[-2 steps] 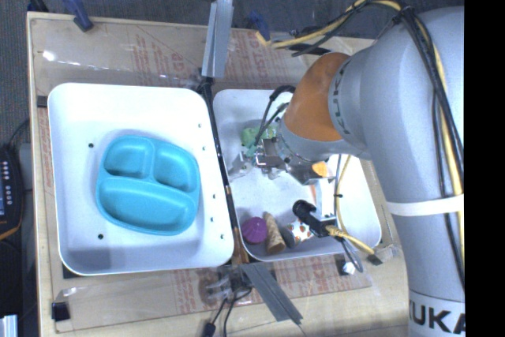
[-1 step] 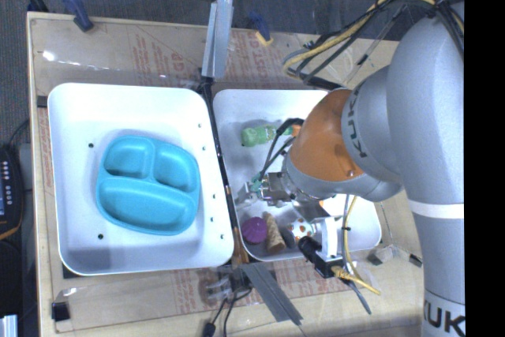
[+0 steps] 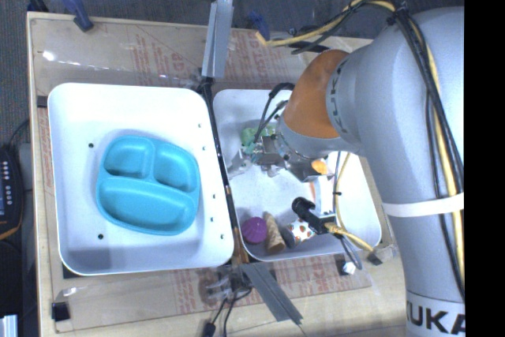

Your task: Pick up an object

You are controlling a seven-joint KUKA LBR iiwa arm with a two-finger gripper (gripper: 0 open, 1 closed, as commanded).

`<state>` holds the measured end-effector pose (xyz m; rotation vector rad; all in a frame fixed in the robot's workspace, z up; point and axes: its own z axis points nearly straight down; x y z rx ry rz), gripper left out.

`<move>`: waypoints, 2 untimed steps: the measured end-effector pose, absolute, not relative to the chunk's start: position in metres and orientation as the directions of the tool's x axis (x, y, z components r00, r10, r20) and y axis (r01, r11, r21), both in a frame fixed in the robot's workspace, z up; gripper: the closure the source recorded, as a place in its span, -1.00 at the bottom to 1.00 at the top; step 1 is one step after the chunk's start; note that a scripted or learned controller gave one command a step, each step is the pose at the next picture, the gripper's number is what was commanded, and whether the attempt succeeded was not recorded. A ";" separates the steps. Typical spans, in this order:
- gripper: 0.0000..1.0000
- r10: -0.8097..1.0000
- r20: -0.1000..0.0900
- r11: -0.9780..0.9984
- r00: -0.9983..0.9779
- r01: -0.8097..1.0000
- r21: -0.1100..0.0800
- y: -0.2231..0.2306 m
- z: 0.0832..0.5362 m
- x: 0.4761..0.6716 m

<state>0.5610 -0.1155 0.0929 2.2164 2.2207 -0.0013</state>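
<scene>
One grey arm with an orange band (image 3: 379, 106): reaches in from the right and bends down over the right-hand bin, covering most of its far half.
Two shallow white bins: the left bin (image 3: 79, 114) and the right bin (image 3: 359, 201) sit side by side on the bench, walls nearly touching.
Blue moulded plastic plate with three compartments (image 3: 148, 184): lies flat in the middle of the left bin, well apart from the arm, and looks untouched.
Gripper (image 3: 267, 157): low inside the right bin, near its left wall, about midway along it. From where I stand the wrist hides the claw, so I cannot tell whether it is wide, narrow or holding anything.
Small green object (image 3: 250, 136): just beside the gripper on its far side, close to the bin's left wall. It is too small to make out, and it looks the likeliest target.
Round purple piece (image 3: 254, 230): at the near left corner of the right bin.
Brown cork-like stub (image 3: 274, 233): touching or just beside the purple piece, along the near edge.
Small white piece with red spots (image 3: 300, 231): next along the near edge.
Progress: the reach down looks done. No object can be seen lifted or gripped, so the grasp and the lift are, by my judgement, both left to do.
</scene>
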 end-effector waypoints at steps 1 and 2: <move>-1.00 1.000 -0.008 -0.001 0.001 1.000 0.001 -0.118 0.093 0.481; 1.00 1.000 -0.003 0.007 -0.007 1.000 -0.003 -0.115 0.102 0.482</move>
